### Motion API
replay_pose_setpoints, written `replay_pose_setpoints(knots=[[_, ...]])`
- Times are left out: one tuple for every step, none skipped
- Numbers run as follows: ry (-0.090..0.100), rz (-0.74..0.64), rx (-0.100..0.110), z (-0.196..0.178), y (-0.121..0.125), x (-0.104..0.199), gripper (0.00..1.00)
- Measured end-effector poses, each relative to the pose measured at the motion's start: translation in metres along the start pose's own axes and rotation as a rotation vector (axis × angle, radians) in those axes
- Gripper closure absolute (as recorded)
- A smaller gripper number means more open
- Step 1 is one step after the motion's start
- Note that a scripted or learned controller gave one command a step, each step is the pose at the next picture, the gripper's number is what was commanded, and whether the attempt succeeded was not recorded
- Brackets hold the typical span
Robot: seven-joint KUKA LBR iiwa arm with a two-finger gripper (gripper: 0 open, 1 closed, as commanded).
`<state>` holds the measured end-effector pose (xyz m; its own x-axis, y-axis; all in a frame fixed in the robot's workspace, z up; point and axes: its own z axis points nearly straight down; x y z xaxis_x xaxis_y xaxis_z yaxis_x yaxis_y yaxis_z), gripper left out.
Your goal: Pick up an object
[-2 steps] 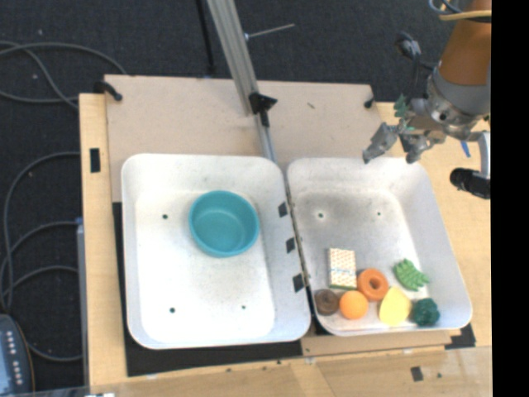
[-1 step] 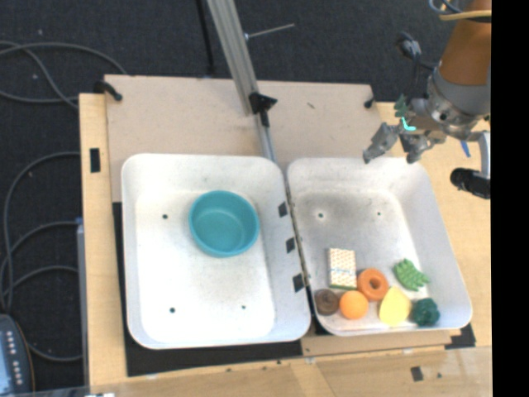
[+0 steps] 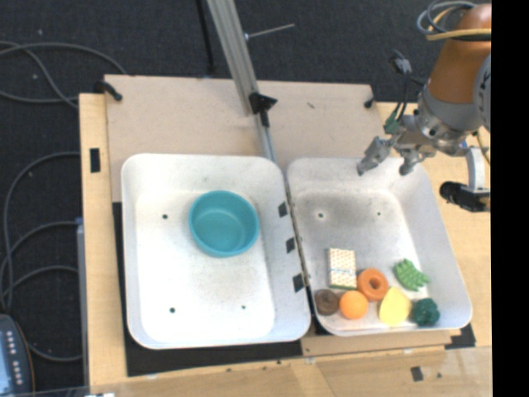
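Two shallow white bins (image 3: 207, 172) (side by side); round orange ball (image 3: 354, 305) lies right; two-finger gripper (image 3: 387, 161) hovers spread, empty.

A slanted aluminium rail (image 3: 234, 44) crosses the bench's far edge; cables (image 3: 33, 213) loop on dark floor — left side.

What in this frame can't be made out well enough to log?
- Arm: camera view, upper part cut off by the frame's top.
- Brown item: too small to identify.
- Dark green item: blurred, identity unclear.
- Yellow item: its base hidden by the right bin rim.
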<state>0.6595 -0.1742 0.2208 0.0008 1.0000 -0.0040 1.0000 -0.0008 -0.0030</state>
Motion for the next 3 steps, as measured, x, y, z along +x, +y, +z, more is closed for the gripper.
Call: replay_pose_setpoints(knots=[[0.001, 0.001, 0.003, 0.064, 0.0, -0.002, 0.0], [0.001, 0.002, 0.001, 0.116, -0.001, -0.004, 0.0], [-0.001, 0.001, -0.008, 0.101, 0.001, -0.005, 1.0]])
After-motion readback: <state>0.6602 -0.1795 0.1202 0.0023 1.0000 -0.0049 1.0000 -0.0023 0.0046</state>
